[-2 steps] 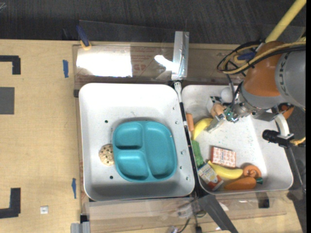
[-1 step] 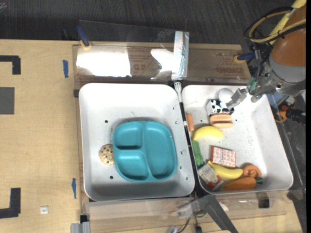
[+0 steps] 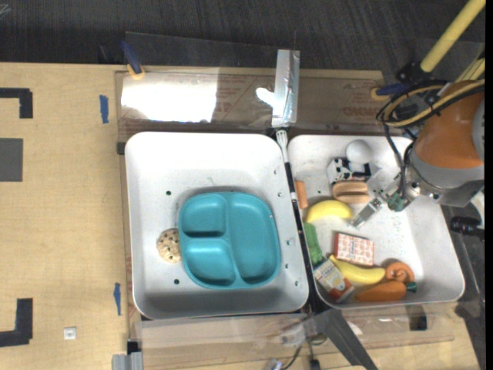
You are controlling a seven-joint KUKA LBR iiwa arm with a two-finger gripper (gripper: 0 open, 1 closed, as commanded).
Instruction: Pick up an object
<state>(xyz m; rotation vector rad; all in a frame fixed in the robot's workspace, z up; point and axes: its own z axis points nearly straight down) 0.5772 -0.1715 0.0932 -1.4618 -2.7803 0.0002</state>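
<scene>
The right bin holds several toy foods. A yellow banana lies near its left wall, with a hot dog just behind it. A black-and-white cow toy and a white ball sit at the back. Toward the front lie a red-and-white box, a second banana and a carrot. My gripper hangs low over the middle of this bin, just right of the hot dog and the first banana. It is open, with nothing between its fingers.
The left bin holds a teal divided plate and a cookie at the plate's left edge. A green piece and an orange stick lie along the right bin's left wall. Cables hang behind the arm.
</scene>
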